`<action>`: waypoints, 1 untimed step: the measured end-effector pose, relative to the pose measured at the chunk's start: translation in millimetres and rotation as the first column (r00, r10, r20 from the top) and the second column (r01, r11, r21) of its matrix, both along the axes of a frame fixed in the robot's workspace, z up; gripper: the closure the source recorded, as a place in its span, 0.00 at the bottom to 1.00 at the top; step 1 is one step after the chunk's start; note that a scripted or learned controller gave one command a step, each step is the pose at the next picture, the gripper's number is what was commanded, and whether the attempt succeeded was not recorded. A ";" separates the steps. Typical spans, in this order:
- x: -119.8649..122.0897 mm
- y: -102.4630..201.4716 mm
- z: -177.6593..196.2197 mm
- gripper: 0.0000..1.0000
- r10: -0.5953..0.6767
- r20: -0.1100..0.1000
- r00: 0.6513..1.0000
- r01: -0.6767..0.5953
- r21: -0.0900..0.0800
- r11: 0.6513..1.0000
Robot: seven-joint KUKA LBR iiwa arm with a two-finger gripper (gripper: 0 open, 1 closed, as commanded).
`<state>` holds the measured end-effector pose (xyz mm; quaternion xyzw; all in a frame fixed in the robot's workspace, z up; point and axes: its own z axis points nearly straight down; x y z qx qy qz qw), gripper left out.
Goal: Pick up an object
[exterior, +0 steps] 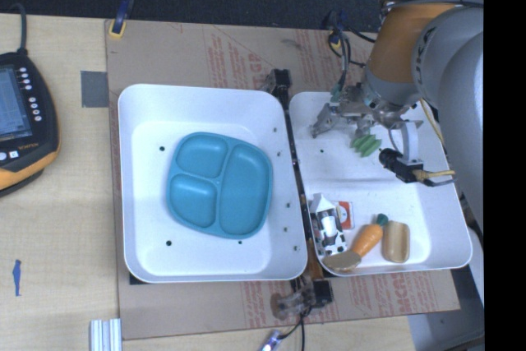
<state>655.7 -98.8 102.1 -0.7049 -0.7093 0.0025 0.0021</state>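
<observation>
Hovering over the far end of the right bin [306, 145], your hand [355, 121] is sitting just beside a green object [365, 145]; whether it is clenched or released, you cannot tell. A carrot [367, 238] is lying at the near end.

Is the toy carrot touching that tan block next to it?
Touching, it seems. In the camera view the carrot lies slantwise against the tan block in the right bin, with no white gap between them.
</observation>
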 end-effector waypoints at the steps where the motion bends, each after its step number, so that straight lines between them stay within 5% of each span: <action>1: 0.6 -22.7 -1.4 0.00 -0.003 0.005 1.000 0.003 0.000 1.000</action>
